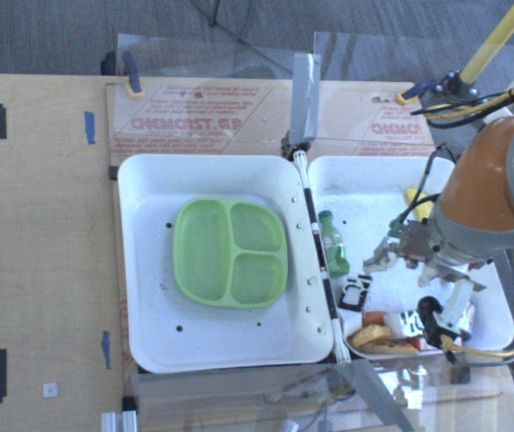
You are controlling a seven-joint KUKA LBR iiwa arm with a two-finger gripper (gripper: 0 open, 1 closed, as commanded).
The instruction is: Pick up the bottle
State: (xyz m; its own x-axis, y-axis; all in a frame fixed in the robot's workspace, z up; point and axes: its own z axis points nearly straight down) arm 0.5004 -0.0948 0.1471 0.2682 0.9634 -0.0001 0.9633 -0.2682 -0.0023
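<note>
The small green translucent plastic bottle (333, 244) lay on its side in the right-hand shallow white bin (365, 180), close along that bin's left wall, its darker green cap toward the far end and its paler body running toward the near end. The grey two-finger gripper (384, 255) hung over the middle of the same bin, to the right of the bottle and apart from it, below the arm's orange band (482, 187); whether it was released or clenched could not be told from this angle, and nothing could be seen grasped in it. Near the front of the right-hand bin sat a small black-and-white object (356, 292) just below the bottle, and along the front wall a cluster of small items including a tan, rounded piece (371, 335) and something red (375, 317), too jumbled to identify. A yellow object (420, 203) showed beside the arm toward the back. The left-hand shallow white bin (144, 241) held a light green plastic divided plate (230, 252) with three compartments, lying flat near its middle.
</note>
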